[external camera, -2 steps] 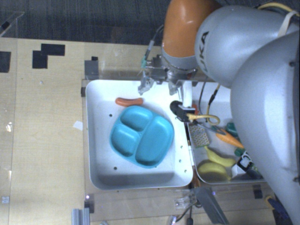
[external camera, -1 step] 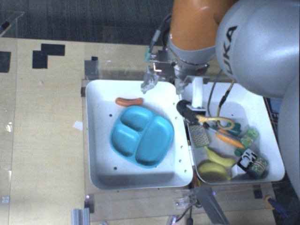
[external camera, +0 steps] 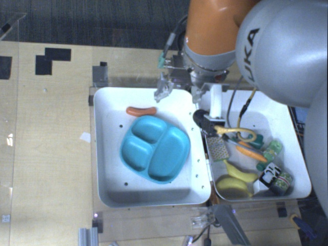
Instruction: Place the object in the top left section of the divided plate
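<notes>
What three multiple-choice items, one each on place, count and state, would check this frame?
1. Where does the sausage lie?
A. in a plate section
B. on the left bin floor, beyond the plate
C. in the right bin

2. How many sections has the blue plate?
A. two
B. three
C. five

3. What do the plate's sections hold?
A. nothing
B. a banana
C. the sausage

Answers:
1 B: the sausage rests on the white floor of the left bin, just off the plate's far rim.
2 B: two small sections sit beside one large one.
3 A: all three show bare blue; the banana lies in the right bin.
</notes>
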Controlling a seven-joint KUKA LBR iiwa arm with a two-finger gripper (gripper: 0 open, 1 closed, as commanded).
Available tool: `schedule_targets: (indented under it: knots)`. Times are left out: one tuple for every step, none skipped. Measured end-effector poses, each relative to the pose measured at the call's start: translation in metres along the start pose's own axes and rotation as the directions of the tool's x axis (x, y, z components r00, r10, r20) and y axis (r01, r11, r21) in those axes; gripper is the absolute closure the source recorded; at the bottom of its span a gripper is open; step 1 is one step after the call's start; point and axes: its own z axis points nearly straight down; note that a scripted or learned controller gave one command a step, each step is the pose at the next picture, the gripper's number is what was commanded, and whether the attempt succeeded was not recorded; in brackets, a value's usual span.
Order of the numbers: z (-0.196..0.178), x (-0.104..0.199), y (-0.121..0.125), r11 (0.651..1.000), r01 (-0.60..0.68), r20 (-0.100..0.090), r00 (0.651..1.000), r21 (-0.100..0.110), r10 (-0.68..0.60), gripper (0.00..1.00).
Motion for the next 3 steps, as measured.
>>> schedule_targets:
  knots:
    - [0.194,0.003,-0.04,0.964,0.266,-0.001,0.964,0.004,-0.266,0.0]
    - [0.229,-0.019,-0.07,0.999,-0.04,-0.007,0.999,-0.012,0.04,0.0]
    - [0.22,-0.011,-0.069,0.999,-0.033,-0.02,0.999,-0.01,0.033,1.0]
